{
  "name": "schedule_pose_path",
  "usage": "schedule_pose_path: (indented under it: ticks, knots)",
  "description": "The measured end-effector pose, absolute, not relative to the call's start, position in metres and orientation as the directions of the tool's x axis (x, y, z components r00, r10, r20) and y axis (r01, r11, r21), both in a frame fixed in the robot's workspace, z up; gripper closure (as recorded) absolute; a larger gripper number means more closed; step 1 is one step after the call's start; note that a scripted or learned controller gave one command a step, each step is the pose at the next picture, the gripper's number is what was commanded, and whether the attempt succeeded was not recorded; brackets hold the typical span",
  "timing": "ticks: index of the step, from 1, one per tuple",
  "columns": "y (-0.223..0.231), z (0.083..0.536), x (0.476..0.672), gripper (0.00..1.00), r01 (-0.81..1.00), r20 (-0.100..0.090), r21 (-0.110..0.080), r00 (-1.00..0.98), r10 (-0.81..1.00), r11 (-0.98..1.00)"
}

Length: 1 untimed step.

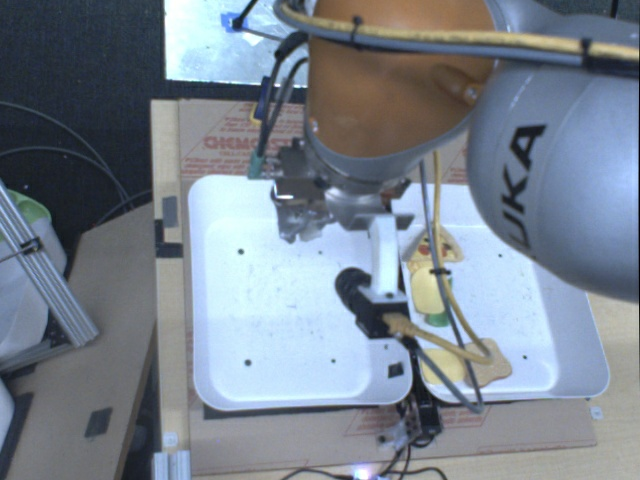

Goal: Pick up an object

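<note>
The arm's (545, 168) smooth grey casing is closest, a fat rounded shell with dark lettering that fills the 2 o'clock part of the scene. Next to it bulges the glossy orange band (390, 58), shaped like a dome, with a yellow cable strapped across it.

Below that, at the bench's 6 o'clock edge, a knot of thin wires (415, 426) sits on the brown cardboard sheet (225, 143) that lies under both bins.

The left bin (230, 373) is a shallow white plastic tray with rounded corners. Its floor is matte, finely speckled and marked with a few dark dots. A small black square (393, 370) lies at its 5 o'clock corner.

The right bin (565, 343) is the same kind of tray, and the things to pick lie along its 9 o'clock side. A flat tan piece (485, 360) with a wavy outline is nearest. Behind it is a pale yellow oval thing (428, 290) with a green end, and farther back a yellow wedge (440, 249) with red marks.

The jaws, on a dull grey metal block, hang over the left bin's 12 o'clock edge, apart from all three things. From here I cannot tell whether they are open or closed.

At 9 o'clock stands a ribbed aluminium rail (45, 278). Farthest off, at 11 o'clock, a shiny metal plate (215, 28) lies against dark cloth.
</note>
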<state>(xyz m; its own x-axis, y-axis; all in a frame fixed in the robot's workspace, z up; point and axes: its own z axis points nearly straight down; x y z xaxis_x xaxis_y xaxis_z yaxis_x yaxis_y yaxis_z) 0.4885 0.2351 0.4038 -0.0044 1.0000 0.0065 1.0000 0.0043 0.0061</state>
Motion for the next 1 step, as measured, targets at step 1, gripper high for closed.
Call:
schedule_pose_path:
  ticks: [1]
  knots:
    - [0.2082,0.4763,0.5720,1.00,1.000,0.003,0.013,0.003,1.000,-0.003]
